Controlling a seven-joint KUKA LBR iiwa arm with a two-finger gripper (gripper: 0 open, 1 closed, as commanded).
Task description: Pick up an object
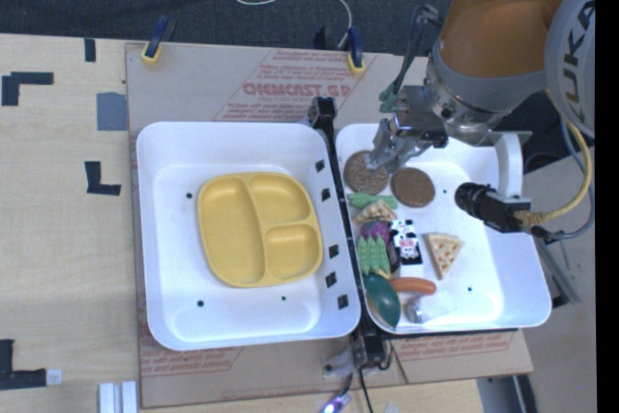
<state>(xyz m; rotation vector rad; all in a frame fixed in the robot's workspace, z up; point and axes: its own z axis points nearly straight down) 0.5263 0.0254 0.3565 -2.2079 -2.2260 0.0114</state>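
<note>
The gripper [379,156] was positioned above a brown cookie [363,173] in the right bin [513,290]; its finger state could not be told.

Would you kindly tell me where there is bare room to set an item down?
Left bin: bare floor rings the yellow tray, widest below it. Right bin: open floor right of the pizza slice. Crowded along its left wall, where the pincer sits by the cookies.

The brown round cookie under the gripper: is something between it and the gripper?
Nothing visible does. The gripper hangs directly over the left brown cookie in the right bin; the second cookie lies beside it, apart.
</note>
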